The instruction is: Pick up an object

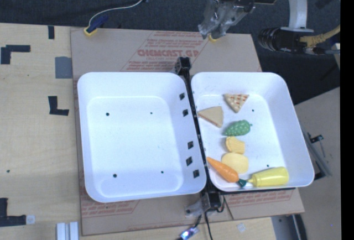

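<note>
The right bin (pixel 282 95) holds several toy foods: a waffle-patterned triangle (pixel 236 100), a tan wedge (pixel 211 116), a green bunch of grapes (pixel 238 128), two yellow pieces (pixel 235 146) (pixel 235 163), an orange carrot (pixel 222 168) and a yellow corn cob (pixel 269 177). My gripper (pixel 213 27) hangs high above the bench beyond the bins' far edge, over the cardboard. Nothing is between its fingers (pixel 207 26), which stand close together.
The left bin (pixel 88 123) lies beside the right one, joined along a black-clipped divider (pixel 189 123). Both rest on a cardboard sheet (pixel 144 51). A yellow-tipped cable (pixel 95 25) lies at the back left.
</note>
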Controlling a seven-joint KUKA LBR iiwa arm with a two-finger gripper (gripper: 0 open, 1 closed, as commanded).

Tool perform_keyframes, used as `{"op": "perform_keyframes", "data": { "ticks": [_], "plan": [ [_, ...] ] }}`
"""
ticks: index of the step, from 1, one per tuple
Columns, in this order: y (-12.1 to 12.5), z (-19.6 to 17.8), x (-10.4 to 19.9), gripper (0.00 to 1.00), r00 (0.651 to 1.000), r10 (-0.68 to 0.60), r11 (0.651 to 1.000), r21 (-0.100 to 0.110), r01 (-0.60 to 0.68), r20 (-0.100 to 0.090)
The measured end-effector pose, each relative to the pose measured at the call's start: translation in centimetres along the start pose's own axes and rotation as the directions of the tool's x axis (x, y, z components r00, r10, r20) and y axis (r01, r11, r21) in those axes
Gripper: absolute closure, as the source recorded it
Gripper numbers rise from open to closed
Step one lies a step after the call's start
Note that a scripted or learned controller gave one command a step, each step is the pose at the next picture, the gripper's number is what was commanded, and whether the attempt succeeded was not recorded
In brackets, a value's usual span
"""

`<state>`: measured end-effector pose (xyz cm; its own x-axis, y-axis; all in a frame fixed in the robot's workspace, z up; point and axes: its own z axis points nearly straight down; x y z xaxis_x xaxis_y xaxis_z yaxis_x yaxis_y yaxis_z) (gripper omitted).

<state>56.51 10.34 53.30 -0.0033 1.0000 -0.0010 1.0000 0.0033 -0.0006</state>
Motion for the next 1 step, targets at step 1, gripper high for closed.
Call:
{"op": "perform_keyframes", "data": {
  "ticks": [1],
  "plan": [
    [0.02, -0.96, 0.08, 1.00, 1.000, -0.002, 1.000, 0.001, 0.002, 0.001]
  ]
}}
